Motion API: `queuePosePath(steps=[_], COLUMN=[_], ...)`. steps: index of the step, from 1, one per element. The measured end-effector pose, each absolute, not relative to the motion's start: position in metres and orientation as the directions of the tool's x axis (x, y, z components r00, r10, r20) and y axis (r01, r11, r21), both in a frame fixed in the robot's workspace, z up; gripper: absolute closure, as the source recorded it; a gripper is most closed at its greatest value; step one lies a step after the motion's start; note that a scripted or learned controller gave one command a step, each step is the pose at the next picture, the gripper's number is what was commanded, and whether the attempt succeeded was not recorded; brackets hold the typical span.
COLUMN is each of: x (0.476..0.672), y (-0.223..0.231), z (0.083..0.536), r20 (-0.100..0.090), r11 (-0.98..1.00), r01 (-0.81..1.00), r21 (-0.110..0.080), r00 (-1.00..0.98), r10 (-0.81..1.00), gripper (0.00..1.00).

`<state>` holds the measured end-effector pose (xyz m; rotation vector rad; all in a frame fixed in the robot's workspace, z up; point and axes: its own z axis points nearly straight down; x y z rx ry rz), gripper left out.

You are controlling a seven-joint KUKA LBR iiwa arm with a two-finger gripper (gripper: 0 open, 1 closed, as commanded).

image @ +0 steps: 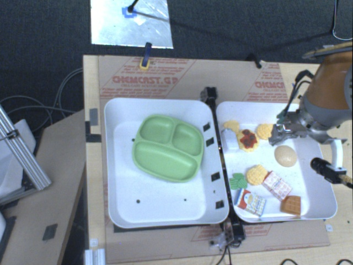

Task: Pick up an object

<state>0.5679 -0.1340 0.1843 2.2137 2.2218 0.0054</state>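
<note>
The gripper (281,130) hovers over the right bin (325,203), just above a beige egg-like object (285,156). Whether its jaws are spread, I cannot tell. A waffle (265,131) and red-topped piece (248,139) crowd its left.

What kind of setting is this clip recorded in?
Most likely a robotics lab test bench, not a real kitchen. Two white bins sit on a cardboard-covered bench over dark carpet, one holding a green divided plate, the other toy food. Loose cables and an aluminium frame rail stand nearby.
</note>
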Motion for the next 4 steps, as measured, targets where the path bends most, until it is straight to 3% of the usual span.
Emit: queuePosePath(steps=[1,2,4], x=[0.569,0.593,0.620], y=[-0.134,-0.082,0.031], z=[0.227,0.221,0.211], r20=[-0.001,0.001,0.002], r11=[0.004,0.010,0.011], r01=[1.000,1.000,1.000], r21=[0.006,0.004,0.003], r00=[-0.004,-0.010,-0.011], r10=[1.000,1.000,1.000], gripper=[1.00,1.00,1.00])
